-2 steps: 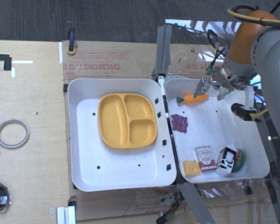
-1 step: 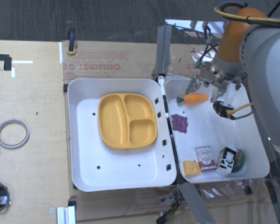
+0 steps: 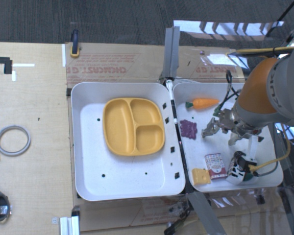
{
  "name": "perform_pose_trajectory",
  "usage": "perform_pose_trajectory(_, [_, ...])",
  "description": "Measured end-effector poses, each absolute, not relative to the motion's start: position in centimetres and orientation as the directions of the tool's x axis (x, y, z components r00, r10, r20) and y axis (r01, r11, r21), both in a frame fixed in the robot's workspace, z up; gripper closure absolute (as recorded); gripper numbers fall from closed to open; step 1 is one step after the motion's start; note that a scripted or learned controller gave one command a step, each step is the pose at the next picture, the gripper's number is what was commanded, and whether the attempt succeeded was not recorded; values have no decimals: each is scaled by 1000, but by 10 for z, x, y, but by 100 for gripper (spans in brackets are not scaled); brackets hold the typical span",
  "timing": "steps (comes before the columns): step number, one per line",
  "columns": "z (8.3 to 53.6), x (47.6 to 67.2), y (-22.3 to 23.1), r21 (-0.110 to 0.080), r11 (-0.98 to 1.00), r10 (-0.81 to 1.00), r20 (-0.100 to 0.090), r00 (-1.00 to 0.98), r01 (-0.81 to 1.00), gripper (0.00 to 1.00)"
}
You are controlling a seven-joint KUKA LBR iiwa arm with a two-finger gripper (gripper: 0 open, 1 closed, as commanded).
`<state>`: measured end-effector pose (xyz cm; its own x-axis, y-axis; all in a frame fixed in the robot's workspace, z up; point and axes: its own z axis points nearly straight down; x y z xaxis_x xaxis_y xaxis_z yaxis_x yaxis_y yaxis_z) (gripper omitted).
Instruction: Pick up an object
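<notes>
Two white bins are seen side by side on the surface (image 3: 29,92). The left bin (image 3: 88,175), in the middle of the frame, is occupied by a yellow divided plate (image 3: 134,126) lying flat in its upper half.

The right bin (image 3: 269,180) is reached into by the grey arm (image 3: 284,87) from the right edge of the frame. The claw (image 3: 219,137) is held over the middle of this bin. Its two metal fingers (image 3: 208,130) are seen spread wide apart, pointing towards the lower left, and nothing is gripped between them.

Four loose things are found in the right bin. An orange carrot (image 3: 205,103) with a green top is laid near the upper wall, above the claw. A purple lumpy piece (image 3: 188,129) is placed just left of the claw, close to the bin's left wall. A small red and white box (image 3: 214,165) is set towards the lower wall, below the claw. A yellow block (image 3: 201,176) lies touching or just beside the box, on its lower left. None of these is touched by the claw.

At the far left of the frame, a grey ring (image 3: 12,140) is seen lying on the surface, well apart from both bins.
</notes>
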<state>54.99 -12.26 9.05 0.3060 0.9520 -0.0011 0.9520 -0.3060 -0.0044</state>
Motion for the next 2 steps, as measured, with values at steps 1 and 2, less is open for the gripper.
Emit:
perform_pose_trajectory(1, [133,478,-134,-1,-33,999,0,33,999,0])
perform_pose_trajectory(2, [91,555,-106,-2,8,1000,0,-8,1000,0])
